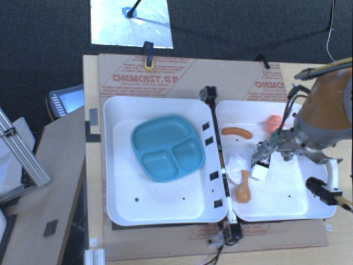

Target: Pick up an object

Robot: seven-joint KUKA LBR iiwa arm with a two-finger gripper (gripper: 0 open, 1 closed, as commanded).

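Gripper (pixel 261 160) — low in the right bin (pixel 298 211), tip just above a small white block (pixel 259 173); grasp state cannot be told from this view. Nearby stock: tan pear-shaped piece (pixel 244 186) just beside the block, orange sausage (pixel 237 132) and pink item (pixel 274 123) farther off; blue divided plate (pixel 167 154) in the left bin (pixel 118 203). Advice — centre squarely over the block and descend straight, avoiding the tan piece.
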